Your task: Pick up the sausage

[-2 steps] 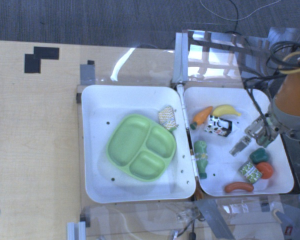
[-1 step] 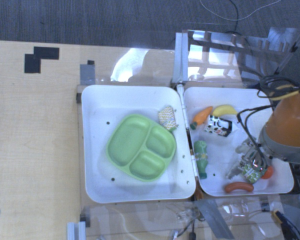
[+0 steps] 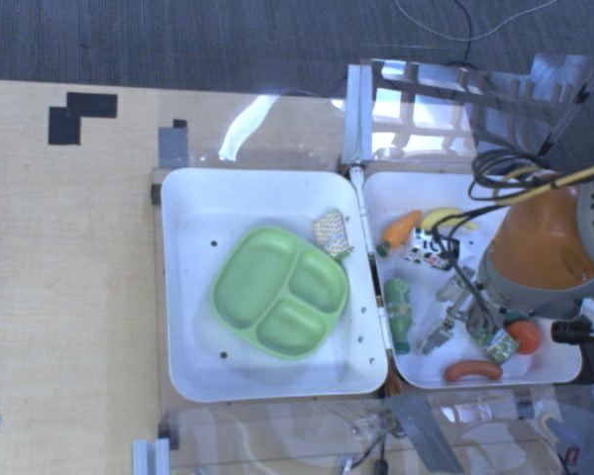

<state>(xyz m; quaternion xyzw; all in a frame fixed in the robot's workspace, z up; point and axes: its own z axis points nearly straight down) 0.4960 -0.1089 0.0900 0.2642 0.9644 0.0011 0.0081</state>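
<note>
- My fingers (image 3: 445,327) hang over the middle of the right bin (image 3: 564,372), with bare white floor just below and left of them.
- The sausage (image 3: 473,371) lies along the bin's near wall, open floor on its left end; that wall crowds its near side.
- A red ball (image 3: 524,336) and a small green packet (image 3: 498,345) sit close beside the sausage's right end.
- A green bottle (image 3: 398,313) lines the left wall.
- A carrot (image 3: 401,229), banana (image 3: 445,216) and a black-and-white toy (image 3: 428,251) fill the far left corner.

Bright, even overhead light; white glare streak on bench (image 3: 246,127); slightly soft focus.
</note>
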